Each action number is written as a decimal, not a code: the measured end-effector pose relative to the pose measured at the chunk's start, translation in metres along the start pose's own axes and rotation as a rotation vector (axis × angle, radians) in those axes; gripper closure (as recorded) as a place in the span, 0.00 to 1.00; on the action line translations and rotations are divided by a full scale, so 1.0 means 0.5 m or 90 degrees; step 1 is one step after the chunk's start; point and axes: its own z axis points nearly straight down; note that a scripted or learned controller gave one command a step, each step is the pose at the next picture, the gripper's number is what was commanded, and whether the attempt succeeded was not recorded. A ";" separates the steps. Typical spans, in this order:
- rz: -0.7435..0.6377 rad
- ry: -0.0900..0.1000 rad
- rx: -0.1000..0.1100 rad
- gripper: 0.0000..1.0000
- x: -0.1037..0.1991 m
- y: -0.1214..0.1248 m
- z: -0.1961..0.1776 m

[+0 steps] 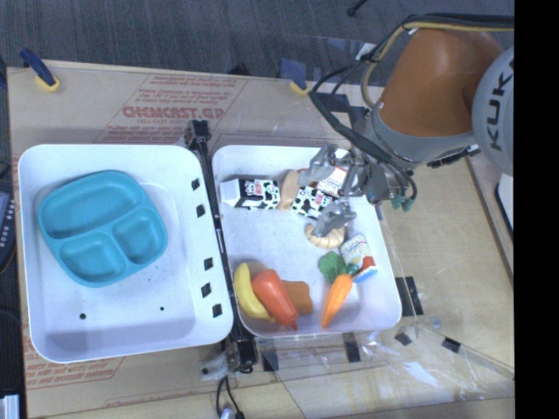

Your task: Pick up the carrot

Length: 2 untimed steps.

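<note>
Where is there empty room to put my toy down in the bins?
Bare white floor lies in the left bin below and right of the blue tray. The right bin is crowded: carrot, banana and gripper fill it.

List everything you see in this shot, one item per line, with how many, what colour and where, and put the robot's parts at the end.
Bins: two, white, side by side on the bench.
Divided plate: one, blue, in the left bin.
Carrot: one, orange with green top, near the front of the right bin.
Banana: one, yellow, front left corner of the right bin.
Red vegetable: one, red-orange, beside the banana.
Cow-pattern cartons: two, black and white, at the back of the right bin.
Croissant: one, tan, mid right bin, under the gripper.
Clamp: one, blue and yellow, back left corner of the bench.
Arm: one, grey with orange band, from the right.
Gripper: one, grey, over the right bin.
</note>
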 end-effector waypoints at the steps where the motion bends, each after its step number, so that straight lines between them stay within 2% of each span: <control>1: 0.164 0.006 -0.002 0.00 0.079 -0.070 0.328; 2: 0.055 0.000 -0.003 0.00 0.152 -0.182 0.379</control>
